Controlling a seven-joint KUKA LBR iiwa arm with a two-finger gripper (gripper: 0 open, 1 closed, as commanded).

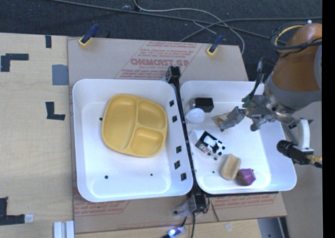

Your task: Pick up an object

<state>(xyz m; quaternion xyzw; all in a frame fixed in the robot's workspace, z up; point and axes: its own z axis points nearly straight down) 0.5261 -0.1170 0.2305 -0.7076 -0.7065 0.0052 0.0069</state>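
My gripper [228, 121] hangs over the middle of the right bin [272, 179], pointing left from the grey arm [293, 82]. Just left of it lie a small black block [203, 104] and a white round object [196, 116]. Below it rests a black-and-white patterned item [209, 144]. Toward the bin's front sit a tan piece [230, 167] and a purple piece [245, 177], touching each other. Nothing is visibly held.
The left bin [89, 179] holds a yellow divided plate [134, 125]. A black divider [180, 137] runs between the bins. Cables [209, 22] cross the dark floor behind the bench. Blue and yellow clamps [89, 34] pin the cardboard at the back.
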